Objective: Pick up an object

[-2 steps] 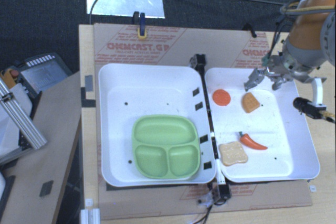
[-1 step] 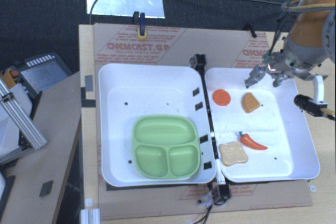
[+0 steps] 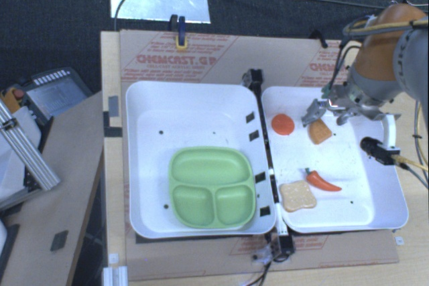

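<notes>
Gripper [image 3: 324, 114] hangs over the right bin's [image 3: 385, 211] far edge, fingers spread on either side of the orange-brown block [image 3: 320, 132], not yet closed on it. I'd judge that my target. Before closing, I'd drop lower and centre on it, avoiding the orange ball [image 3: 283, 124] beside it. Pepper [image 3: 324, 181] and bread slice [image 3: 297, 196] lie toward the near edge.

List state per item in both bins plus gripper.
green divided tray: flat in the left bin, nothing in its compartments
orange round piece: resting in the right bin, near the divider
tan chunk: on the bin floor, just under the gripper
red pepper: lying on its side
bread slice: lying flat, beside the pepper
gripper: low over the tan chunk, grasp unclear
</notes>
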